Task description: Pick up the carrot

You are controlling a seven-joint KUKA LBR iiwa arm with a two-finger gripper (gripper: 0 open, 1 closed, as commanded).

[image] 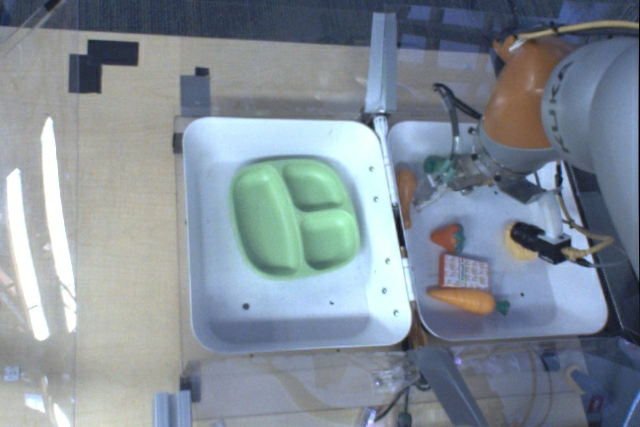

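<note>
The carrot (pixel 462 299), orange with a green leafy end pointing right, lies flat near the front edge of the right bin (pixel 580 315). My gripper (pixel 434 185) hangs over the back left part of that bin, well behind the carrot and apart from it. A small teal-green thing (pixel 435 164) shows right at the gripper, and I cannot make out whether it is held. The grey arm with its orange band (pixel 520 105) reaches in from the right.
A strawberry (pixel 447 236) and a small red-and-white box (pixel 464 271) lie between gripper and carrot. An orange oblong piece (pixel 405 187) rests against the right bin's left wall. The left bin (pixel 210 305) holds a green divided plate (pixel 295 215).
</note>
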